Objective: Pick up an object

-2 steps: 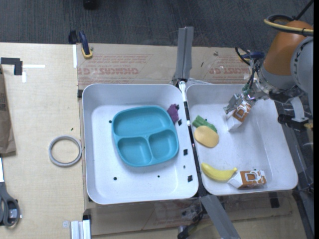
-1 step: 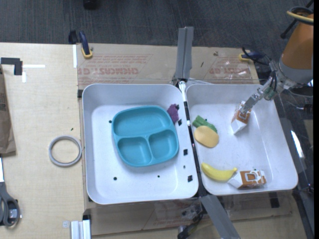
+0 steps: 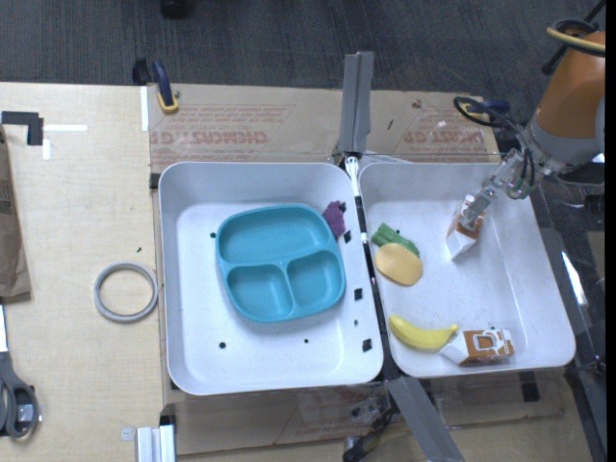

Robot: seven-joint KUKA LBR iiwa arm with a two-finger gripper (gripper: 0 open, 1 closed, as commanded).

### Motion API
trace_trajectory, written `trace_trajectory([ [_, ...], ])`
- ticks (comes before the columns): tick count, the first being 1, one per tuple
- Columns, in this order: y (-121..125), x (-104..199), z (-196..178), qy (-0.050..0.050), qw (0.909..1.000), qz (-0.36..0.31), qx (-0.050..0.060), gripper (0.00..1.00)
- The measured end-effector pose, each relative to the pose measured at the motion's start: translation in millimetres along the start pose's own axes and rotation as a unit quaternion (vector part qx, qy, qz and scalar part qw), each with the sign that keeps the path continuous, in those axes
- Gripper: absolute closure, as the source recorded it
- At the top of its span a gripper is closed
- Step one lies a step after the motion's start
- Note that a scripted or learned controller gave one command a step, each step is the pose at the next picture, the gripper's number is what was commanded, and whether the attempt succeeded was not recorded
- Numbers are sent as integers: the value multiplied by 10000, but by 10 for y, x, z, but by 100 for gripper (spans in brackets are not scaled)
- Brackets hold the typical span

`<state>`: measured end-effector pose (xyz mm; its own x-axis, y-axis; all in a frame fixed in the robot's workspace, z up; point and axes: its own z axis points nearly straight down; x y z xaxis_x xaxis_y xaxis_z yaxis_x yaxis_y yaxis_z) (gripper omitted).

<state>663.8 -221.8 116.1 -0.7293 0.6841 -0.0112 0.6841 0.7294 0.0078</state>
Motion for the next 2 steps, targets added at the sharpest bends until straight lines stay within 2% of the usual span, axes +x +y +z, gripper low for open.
trace_trajectory([
  [1,-29,24,85,-45,9778,-2096,-26,0],
  [2,-11,-29,-69,-152,9782,-2072,-59,100],
])
